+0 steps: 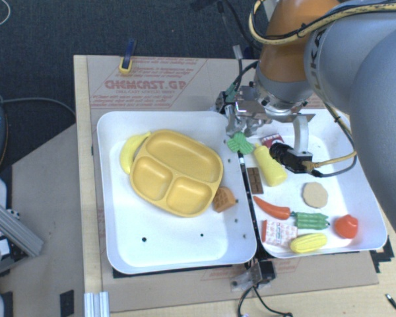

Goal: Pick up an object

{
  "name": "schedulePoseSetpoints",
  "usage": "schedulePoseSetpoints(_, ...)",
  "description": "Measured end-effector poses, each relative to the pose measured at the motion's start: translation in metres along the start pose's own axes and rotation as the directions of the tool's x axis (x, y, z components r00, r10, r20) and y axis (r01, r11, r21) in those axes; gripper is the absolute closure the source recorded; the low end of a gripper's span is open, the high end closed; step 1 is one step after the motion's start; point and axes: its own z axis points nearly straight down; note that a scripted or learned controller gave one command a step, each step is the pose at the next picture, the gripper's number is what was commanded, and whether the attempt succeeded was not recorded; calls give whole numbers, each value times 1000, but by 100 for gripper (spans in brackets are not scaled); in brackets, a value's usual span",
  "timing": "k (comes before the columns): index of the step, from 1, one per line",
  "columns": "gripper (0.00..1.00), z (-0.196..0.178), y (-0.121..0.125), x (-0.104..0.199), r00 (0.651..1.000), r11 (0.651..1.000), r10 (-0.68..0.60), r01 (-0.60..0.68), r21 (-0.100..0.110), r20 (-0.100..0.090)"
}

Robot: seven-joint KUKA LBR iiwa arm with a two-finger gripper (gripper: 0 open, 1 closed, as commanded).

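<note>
My gripper [241, 128] hangs over the ridge between the two bins, near their back edge. A small green piece [239, 144] sits right below its tip, touching or almost touching it. Just to the right lie a yellow bottle-shaped toy [269, 166] and a red-and-white packet [272, 139]. A brown bar [254, 180] rests beside the ridge. The right bin [364, 189] also holds a red pepper [272, 207], a beige disc [315, 195], a green vegetable [310, 220], a tomato [346, 226], a corn cob [307, 243] and a sachet [275, 231].
In the left bin [119, 230] a yellow divided tray [175, 172] lies partly over a yellow plate [127, 153], with a brown chunk [224, 199] at its right corner. The arm's grey body covers the back right of the right bin. A yellow cable [333, 160] loops across it.
</note>
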Motion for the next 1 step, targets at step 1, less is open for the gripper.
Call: schedulePoseSetpoints(1,100,-9,-8,9,1000,1000,-1,1,-1,-1)
